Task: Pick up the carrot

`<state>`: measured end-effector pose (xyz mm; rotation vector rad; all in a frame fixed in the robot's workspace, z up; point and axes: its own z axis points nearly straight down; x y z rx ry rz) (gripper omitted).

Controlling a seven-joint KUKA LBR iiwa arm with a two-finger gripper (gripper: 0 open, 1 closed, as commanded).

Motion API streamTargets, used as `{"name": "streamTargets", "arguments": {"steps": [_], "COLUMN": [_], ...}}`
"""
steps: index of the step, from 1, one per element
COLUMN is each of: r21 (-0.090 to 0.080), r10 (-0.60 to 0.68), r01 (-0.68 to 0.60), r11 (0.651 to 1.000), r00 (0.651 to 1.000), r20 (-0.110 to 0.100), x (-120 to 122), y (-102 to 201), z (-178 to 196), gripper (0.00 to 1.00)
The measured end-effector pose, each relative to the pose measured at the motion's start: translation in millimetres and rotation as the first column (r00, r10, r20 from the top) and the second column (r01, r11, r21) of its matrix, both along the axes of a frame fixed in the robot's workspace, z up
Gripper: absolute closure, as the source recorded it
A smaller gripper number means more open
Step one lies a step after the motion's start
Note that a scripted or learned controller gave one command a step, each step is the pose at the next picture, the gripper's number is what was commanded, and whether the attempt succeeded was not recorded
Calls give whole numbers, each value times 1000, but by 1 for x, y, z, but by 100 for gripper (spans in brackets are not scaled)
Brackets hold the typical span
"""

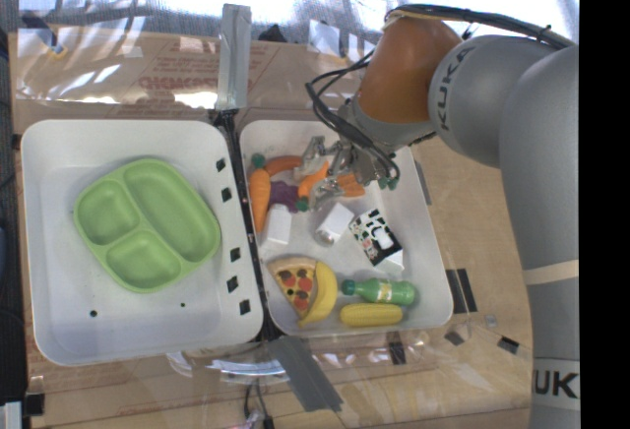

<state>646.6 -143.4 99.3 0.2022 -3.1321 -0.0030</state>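
Observation:
The carrot (259, 197) is orange with a green top and lies lengthwise along the left wall of the right bin (430, 250), its top toward the back. My gripper (333, 171) hangs low over the back middle of that bin, to the right of the carrot and apart from it. Small orange toy pieces (315, 181) lie right under the gripper, partly hidden by it.
Beside the carrot are a red sausage (283, 164), a purple piece (284, 192) and two white blocks (279, 223). A black-and-white carton (376, 238), pizza slice (293, 280), banana (324, 300), green bottle (380, 292) and yellow piece (371, 316) lie nearer the front. The left bin (59, 309) holds a green divided plate (146, 222).

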Motion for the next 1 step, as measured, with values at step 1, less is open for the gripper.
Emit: {"name": "streamTargets", "arguments": {"steps": [1], "r21": [-6], "r10": [77], "r01": [-77], "r11": [997], "r00": [997], "r20": [13], "x": [1], "y": [-20], "z": [114], "gripper": [100]}}
